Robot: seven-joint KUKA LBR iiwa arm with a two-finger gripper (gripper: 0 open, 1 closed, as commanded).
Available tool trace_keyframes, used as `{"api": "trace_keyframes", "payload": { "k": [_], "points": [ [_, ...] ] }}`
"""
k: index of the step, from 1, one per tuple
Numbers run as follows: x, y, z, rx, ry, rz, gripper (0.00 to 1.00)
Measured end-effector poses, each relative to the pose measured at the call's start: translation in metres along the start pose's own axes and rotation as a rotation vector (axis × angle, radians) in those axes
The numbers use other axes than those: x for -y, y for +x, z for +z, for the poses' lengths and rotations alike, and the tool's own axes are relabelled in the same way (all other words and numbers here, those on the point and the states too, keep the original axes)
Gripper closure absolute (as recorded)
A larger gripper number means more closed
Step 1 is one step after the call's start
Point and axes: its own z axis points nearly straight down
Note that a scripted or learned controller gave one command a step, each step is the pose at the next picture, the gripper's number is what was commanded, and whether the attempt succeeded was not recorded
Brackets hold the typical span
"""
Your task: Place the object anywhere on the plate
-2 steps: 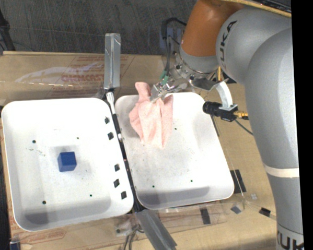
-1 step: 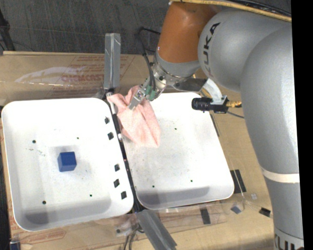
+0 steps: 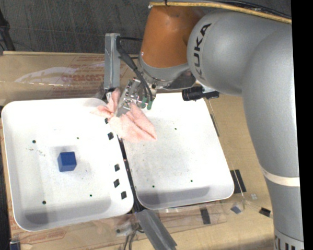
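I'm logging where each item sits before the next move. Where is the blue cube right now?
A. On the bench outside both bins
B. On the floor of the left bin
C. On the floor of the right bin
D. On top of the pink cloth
B: the blue cube rests alone on the white floor of the left bin, well apart from the pink cloth at the bins' shared edge.

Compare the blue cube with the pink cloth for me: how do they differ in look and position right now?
The blue cube is small, rigid and square-edged; the pink cloth is larger, limp and crumpled.
The cube sits alone well inside the left bin; the cloth drapes across the far end of the seam between the left bin and the right bin.
The cube lies far from the gripper; the cloth is right beneath it.
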Motion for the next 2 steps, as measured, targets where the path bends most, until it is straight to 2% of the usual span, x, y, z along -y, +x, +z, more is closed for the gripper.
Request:
{"api": "trace_keyframes", "payload": {
  "k": [1,2],
  "points": [
    [-0.047,0.029,-0.013,0.006,-0.002,-0.404,1.0],
    [-0.095,0.052,-0.011,0.006,-0.002,-0.422,1.0]
  ]
}}
